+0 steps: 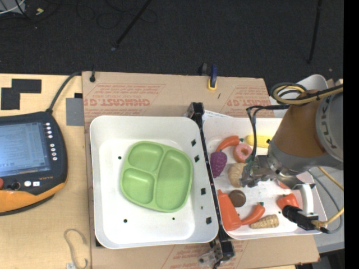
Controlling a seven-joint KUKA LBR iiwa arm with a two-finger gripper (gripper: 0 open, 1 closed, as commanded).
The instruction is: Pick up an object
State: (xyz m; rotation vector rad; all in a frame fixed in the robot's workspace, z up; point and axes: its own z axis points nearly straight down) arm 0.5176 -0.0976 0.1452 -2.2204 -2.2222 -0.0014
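**Claw down in the right bin, can't make out its grip**

The arm (pixel 305 130) comes in from the right, grey with the orange band, and its claw (pixel 251 174) is low over the right bin (pixel 311 231), in among the toy food. It's a dark lump from this angle, so I honestly can't tell how far open it is or whether it has hold of anything.

What's in that bin: a tan potato-looking piece (pixel 236 174) right up against the claw on its left, a purple bunch of grapes (pixel 218 162) just beside that, a pink donut (pixel 243 151) above, and a red-orange pepper (pixel 228 143) curving near the top. A yellow piece (pixel 257 141) sits near the back, partly hidden by the arm. Lower down there's a brown round thing (pixel 237 198), a big orange carrot (pixel 228 209) against the divider, a small red chili (pixel 253 213), and a beige cone-ish piece (pixel 264 222) near the front wall. Another red bit (pixel 289 200) lies just right of the claw.

The left bin (pixel 106 206) holds 1 green plate (pixel 157 176) with 3 compartments, roughly centred.

Off to the left on the tabletop (pixel 33 228) sits the teach pendant (pixel 28 164), screen lit.
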